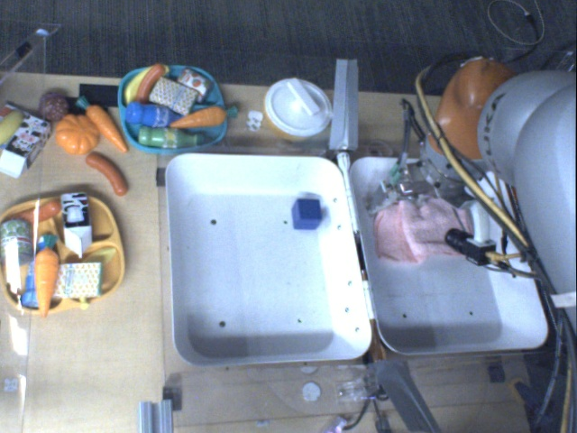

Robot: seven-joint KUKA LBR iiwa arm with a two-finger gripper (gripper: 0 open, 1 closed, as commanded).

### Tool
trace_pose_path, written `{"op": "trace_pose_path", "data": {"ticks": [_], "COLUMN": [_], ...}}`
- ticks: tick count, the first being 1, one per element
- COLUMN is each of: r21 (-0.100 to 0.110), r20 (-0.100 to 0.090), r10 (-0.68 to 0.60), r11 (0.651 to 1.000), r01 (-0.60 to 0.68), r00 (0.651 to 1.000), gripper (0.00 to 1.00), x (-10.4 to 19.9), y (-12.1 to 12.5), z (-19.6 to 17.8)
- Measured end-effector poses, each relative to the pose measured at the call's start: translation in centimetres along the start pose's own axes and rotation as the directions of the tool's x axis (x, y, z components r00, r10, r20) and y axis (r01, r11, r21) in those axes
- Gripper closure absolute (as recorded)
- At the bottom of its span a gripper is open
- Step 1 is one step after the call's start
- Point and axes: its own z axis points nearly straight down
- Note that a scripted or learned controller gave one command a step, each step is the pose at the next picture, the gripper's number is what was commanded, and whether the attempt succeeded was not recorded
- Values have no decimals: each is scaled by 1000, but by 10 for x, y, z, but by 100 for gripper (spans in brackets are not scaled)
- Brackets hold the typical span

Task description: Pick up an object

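Arm [527, 124] reached in from right, bent low over right bin [451, 318]; hand [403, 180] at pink cloth [416, 228], its state unclear. Blue cube [307, 213] sat in left bin [261, 323].

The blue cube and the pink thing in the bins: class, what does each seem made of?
Blue cube: probably foam or matte plastic, with flat, dull faces and no glints. Pink thing: likely soft cloth, since it lies crumpled in irregular folds.
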Motion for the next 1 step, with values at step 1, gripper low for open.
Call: {"op": "trace_pose_path", "data": {"ticks": [1], "r21": [-2], "r20": [-1], "r10": [-29], "r11": [1000], "r01": [29], "r00": [1000], "gripper": [0], "x": [-7], "y": [-47], "z": [-1]}}
